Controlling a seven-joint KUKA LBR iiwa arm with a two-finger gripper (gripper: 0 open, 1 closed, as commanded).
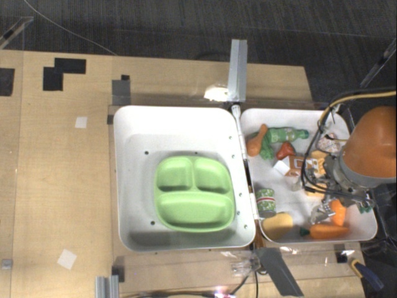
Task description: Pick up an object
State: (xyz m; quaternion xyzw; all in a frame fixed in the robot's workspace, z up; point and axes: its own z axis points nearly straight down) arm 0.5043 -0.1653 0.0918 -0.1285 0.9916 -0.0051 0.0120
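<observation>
The right bin (pixel 372 228) holds several small items. At the back lie an orange drumstick-shaped toy (pixel 255 141), a green bottle (pixel 283 134) and a red piece (pixel 286 149). A green can (pixel 265 201) and a tan piece (pixel 278 221) sit along its left front. A carrot (pixel 326 231) lies at the front wall. My gripper (pixel 322 213) is low in the bin's front right, just above the carrot, with a small orange piece (pixel 339 211) right beside it. The arm's orange band (pixel 374 143) hides the bin's right part.
The left bin (pixel 133 135) holds a green divided plate (pixel 194 193) in its middle. A metal post (pixel 237 67) stands behind the divider between the bins. Cables (pixel 322 126) loop over the right bin's back right. The wooden bench (pixel 56 185) stretches to the left.
</observation>
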